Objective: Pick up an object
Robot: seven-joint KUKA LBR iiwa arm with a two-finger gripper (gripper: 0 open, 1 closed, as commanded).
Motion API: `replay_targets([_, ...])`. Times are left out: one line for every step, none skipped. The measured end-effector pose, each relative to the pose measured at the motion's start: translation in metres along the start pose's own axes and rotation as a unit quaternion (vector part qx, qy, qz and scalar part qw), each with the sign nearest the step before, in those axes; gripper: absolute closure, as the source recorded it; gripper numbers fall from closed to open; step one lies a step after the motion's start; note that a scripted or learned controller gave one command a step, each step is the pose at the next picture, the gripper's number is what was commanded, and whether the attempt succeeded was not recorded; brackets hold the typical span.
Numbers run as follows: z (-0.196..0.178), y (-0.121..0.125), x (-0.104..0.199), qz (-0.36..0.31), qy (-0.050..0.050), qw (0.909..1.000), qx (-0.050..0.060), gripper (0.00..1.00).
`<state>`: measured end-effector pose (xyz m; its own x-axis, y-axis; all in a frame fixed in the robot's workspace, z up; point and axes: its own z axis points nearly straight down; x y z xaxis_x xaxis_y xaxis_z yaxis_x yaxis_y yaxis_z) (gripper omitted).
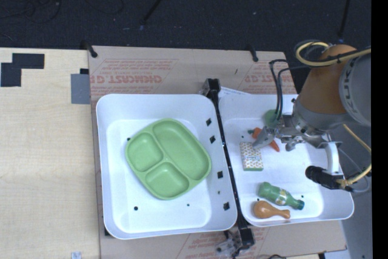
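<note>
In the right bin (315, 206) my gripper (271, 141) hangs low near the bin's upper middle, and I cannot make out how its fingers stand. An orange-red piece (257, 130) pokes out at its left and right sides. A green item (270, 116) lies just behind the gripper. A small patterned square pad (251, 155) lies to the gripper's lower left. Nearer the front edge lie a green bottle (280, 195) and an orange pear-shaped piece (271, 210).
The left bin (115, 203) holds a green three-part divided plate (168, 158). A black divider (222, 154) runs between the two bins. Cables (280, 88) loop from the arm (330, 94) at the right. Cardboard (157, 73) lies under both bins.
</note>
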<state>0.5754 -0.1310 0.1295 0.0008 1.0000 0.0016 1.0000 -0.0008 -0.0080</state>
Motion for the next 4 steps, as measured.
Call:
replay_targets([0.038, 0.003, 0.002, 0.000, 0.003, 1.0000, -0.004, 0.00])
replay_targets([0.024, 0.005, 0.001, 0.001, 0.001, 1.0000, -0.008, 1.00])
replay_targets([-0.031, 0.000, -0.010, 0.003, -0.001, 1.0000, -0.005, 1.00])
replay_targets([-0.085, -0.004, -0.001, -0.001, -0.001, 1.0000, -0.005, 1.00])
